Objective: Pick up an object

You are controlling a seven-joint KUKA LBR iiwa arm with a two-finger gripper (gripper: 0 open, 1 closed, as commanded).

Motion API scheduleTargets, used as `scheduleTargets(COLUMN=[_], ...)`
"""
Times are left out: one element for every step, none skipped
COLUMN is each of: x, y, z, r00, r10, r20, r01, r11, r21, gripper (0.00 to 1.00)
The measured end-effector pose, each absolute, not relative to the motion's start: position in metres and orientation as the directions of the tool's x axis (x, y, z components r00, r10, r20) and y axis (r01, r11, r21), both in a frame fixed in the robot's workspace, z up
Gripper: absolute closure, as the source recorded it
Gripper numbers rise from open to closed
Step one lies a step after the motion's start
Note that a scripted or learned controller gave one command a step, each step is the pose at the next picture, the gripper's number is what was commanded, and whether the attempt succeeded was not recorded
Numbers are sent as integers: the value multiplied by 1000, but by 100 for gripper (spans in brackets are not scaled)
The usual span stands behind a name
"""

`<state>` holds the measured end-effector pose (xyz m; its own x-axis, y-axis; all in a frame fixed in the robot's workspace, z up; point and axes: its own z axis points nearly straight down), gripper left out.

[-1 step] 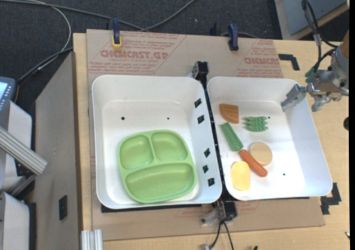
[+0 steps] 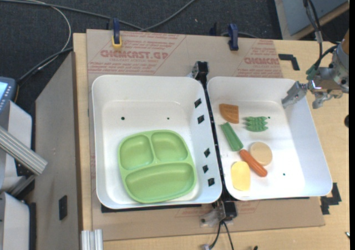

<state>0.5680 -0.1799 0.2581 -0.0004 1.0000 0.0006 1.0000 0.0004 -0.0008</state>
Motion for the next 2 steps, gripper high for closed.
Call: scheduleTargets(x=[576, 569], y=[-185, -176], z=[204, 150], r00=[0, 0], r10=[1000, 1000], r20=[2, 4], r01=[1000, 1000], r11=[0, 0], r21=[-6, -7], gripper=[0, 0])
